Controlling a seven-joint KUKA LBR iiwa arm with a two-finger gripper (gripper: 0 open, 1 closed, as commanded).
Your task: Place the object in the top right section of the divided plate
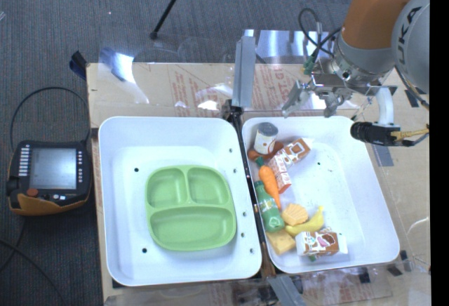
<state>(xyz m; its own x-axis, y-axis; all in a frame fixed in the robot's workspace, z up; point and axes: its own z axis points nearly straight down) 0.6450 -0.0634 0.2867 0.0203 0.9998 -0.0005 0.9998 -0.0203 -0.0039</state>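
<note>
The gripper point(313, 98) hangs spread wide and empty over the right bin's point(365, 178) far rim. Inside, toys crowd its left wall; the divided plate point(190, 217) sits beyond that wall.

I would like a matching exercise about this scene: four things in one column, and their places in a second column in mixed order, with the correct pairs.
Things:
1. divided plate
2. carrot
3. banana
4. gripper

Places:
A. above the right bin's far edge
B. in the left bin
C. right bin, near its left wall
D. right bin, toward its near end

Pairs: 1-B, 2-C, 3-D, 4-A
</note>
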